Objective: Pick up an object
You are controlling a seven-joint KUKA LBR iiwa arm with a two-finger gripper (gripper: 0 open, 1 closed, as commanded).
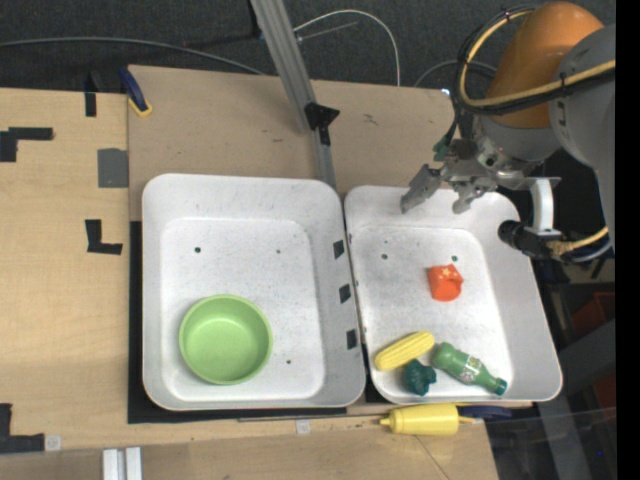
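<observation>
My gripper hangs over the far edge of the right bin, its two fingers spread open with nothing between them. Below it in that bin lies an orange-red block, well apart from the fingers. At the bin's near end lie a yellow corn cob, a green bottle and a small dark green piece. In the left bin, a green bowl sits at the near left.
A yellow bottle-shaped toy lies on the bench just outside the right bin's near rim. A grey metal pole slants over the bench behind the bins. Cables loop at the back.
</observation>
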